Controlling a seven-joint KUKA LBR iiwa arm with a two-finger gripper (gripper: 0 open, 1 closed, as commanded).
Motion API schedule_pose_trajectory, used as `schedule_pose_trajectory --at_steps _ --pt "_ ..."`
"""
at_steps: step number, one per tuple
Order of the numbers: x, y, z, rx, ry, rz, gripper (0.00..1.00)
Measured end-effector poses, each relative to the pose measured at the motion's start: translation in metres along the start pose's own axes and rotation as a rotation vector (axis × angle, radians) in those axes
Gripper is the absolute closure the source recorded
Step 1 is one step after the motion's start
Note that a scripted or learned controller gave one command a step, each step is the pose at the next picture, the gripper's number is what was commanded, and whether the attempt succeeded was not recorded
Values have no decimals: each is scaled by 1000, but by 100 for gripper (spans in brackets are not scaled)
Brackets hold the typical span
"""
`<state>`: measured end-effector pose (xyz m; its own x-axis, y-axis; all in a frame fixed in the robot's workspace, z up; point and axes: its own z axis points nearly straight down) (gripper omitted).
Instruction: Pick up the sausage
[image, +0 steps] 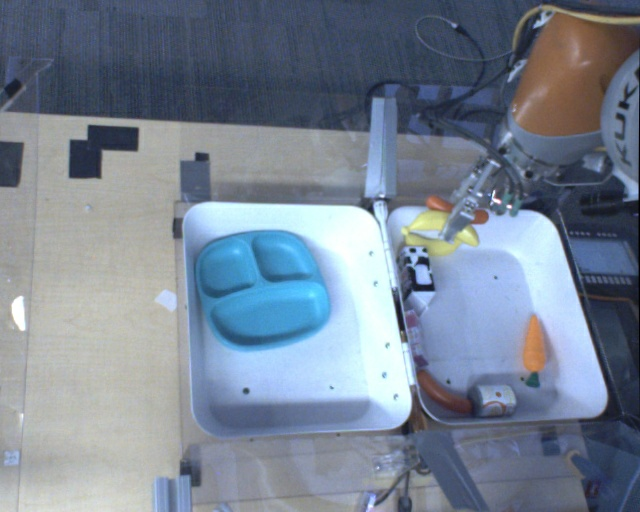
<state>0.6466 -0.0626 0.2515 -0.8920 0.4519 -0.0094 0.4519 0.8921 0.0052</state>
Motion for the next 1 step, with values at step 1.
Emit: schedule_pose_trajectory --at_steps 1 --pt "70 -29 38 2 4 -6 100"
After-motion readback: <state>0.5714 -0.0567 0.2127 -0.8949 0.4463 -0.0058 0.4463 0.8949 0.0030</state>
